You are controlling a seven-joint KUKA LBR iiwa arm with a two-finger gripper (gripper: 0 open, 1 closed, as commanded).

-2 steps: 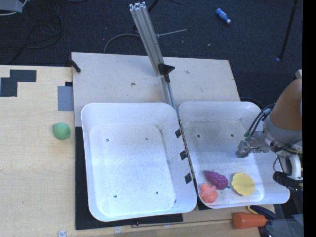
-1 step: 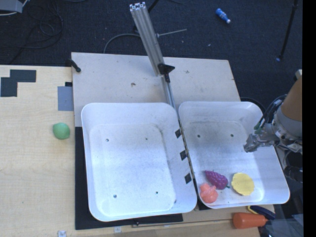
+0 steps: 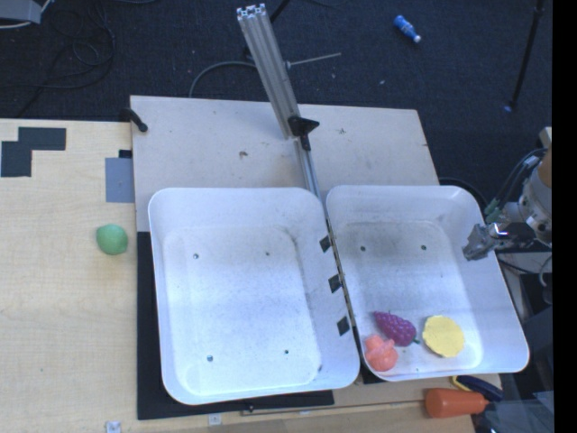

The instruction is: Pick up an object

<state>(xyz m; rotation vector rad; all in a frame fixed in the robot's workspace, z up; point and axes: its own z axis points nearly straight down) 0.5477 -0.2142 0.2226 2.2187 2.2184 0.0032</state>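
- Camera view, arm: gripper (image 3: 478, 242) sits at the right rim of the right bin (image 3: 410, 207), at the view's right edge; most of the arm is cut off. It stands clear of the bin floor, so I judge no descent has begun
- Jaws: too small and blurred here; cannot tell whether open or closed. Nothing is seen between them
- Task things: three candidates cluster in the near part of the right bin. Yellow disc (image 3: 444, 336) lies flat near the near wall; purple grapes (image 3: 395, 327) just left of it; orange piece (image 3: 381, 354) in the near-left corner, touching or nearly touching the grapes (cannot tell which)
- Why so placed: all three lie at the near end, perhaps slid there; the corner crowds the orange piece against the wall, so the disc looks the freest target, though flat and low for a pinch
- Left bin (image 3: 236, 207): white floor, speckled, with a few small dark dots
- Surface: bins butt together on a pale board (image 3: 216, 142) over a dark mat; black clips (image 3: 335, 283) join them along the shared wall. A metal post (image 3: 270, 66) leans back from behind the join
- Off the bins: green ball (image 3: 112, 239) on the wooden table (image 3: 54, 332) at left; orange tool (image 3: 455, 401) below the right bin
- Room: dark carpet (image 3: 424, 70) with cables and a small blue item (image 3: 407, 29)
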